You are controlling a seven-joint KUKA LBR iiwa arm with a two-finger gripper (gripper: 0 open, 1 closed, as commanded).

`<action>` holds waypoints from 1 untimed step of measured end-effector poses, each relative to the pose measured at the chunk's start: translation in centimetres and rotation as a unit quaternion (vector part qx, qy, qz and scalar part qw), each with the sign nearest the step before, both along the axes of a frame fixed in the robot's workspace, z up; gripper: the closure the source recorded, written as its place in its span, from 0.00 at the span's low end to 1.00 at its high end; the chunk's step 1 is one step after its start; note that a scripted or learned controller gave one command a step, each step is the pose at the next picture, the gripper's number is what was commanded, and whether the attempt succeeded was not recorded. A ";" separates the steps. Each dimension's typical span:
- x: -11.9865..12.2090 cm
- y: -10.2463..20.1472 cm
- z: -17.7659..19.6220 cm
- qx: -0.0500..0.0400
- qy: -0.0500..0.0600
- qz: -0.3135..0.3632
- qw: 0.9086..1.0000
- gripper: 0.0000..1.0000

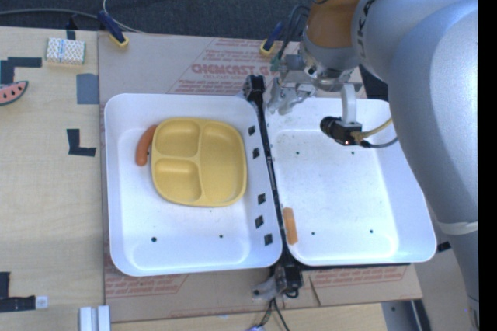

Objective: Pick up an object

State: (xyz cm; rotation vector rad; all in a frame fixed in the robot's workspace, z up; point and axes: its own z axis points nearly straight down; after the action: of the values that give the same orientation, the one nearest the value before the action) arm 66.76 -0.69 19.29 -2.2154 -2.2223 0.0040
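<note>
A yellow divided plate (199,162) lies in the left bin (132,248). An orange sausage-shaped piece (144,144) rests against the plate's left side. A second small orange piece (290,225) lies in the right bin (353,197), close against its left wall near the front. My gripper (286,98) hangs over the back left corner of the right bin, just right of the wall between the bins. Nothing shows in its grasp. It is well away from both orange pieces.
The grey arm covers the right side of the view and overhangs the right bin's back right. Outside the bins on the left lie a small speckled block (64,50), a watermelon-slice toy (12,92) and black tape marks. A cable with a blue clip (113,27) runs behind.
</note>
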 end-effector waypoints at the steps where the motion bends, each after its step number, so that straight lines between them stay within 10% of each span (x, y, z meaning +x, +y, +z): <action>1: 0.0 0.0 0.0 0.000 0.000 0.000 1.000 0.00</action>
State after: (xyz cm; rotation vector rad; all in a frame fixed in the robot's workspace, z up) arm 66.76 -0.69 19.28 -2.2155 -2.2224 0.0041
